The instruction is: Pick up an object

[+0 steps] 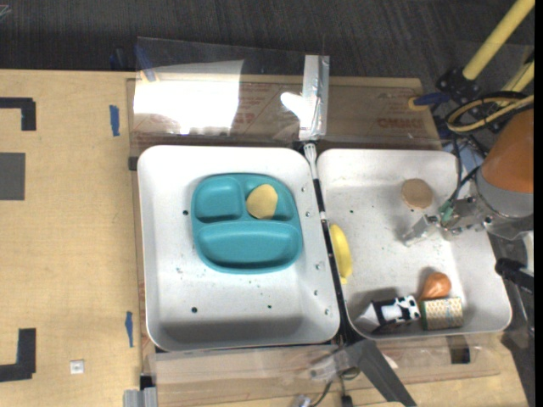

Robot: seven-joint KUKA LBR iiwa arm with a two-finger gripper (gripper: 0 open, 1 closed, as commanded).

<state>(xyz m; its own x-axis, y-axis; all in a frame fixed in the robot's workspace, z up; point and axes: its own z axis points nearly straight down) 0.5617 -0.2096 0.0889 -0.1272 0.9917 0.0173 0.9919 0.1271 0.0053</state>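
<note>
My gripper [422, 227] reaches in from the right, low over the floor of the right bin [373, 185]. It sits just below a tan round object [417, 192] and looks apart from it. Nothing shows held in it. Further down the same bin lie an orange object [436, 284], a patterned cylinder [444, 312] and a black-and-white toy [397, 309]. A yellow banana-like piece [341, 250] lies along that bin's left wall.
The left bin [161, 253] bears a teal divided plate [246, 246] with a yellow round object [262, 200] in its upper right compartment. Cables and a yellow pole [501, 28] crowd the far right. A clear plastic sheet [221, 100] lies behind the bins.
</note>
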